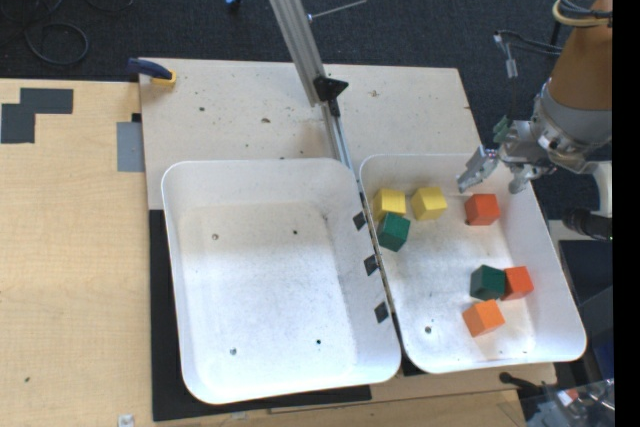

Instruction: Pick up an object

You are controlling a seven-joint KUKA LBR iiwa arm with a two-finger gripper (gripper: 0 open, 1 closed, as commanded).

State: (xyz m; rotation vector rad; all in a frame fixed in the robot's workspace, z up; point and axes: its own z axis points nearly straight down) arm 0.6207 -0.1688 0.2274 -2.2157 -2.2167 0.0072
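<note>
The arm is at the approach step: nothing is lifted yet, and the gripper point(497, 171) hangs above the far right corner of the right bin point(560, 335), its two fingers spread open and empty. The nearest candidate is a red-orange cube point(482, 209), lying on the bin floor just below and in front of the fingertips, apart from the other blocks. Further left, close to the dividing wall, two yellow cubes point(412, 203) sit side by side with a green cube point(394, 231) touching the left one; toward the near side a dark green cube point(488, 281) abuts another red-orange cube point(518, 282), with an orange cube point(484, 317) just beside them. The left bin point(190, 215) holds no blocks. The next move likely calls for centring the open fingers over the lone cube, then descending straight so they straddle it before closing. The arm enters from the right, wrist bent down and leaning leftward over the bin's rim.
</note>
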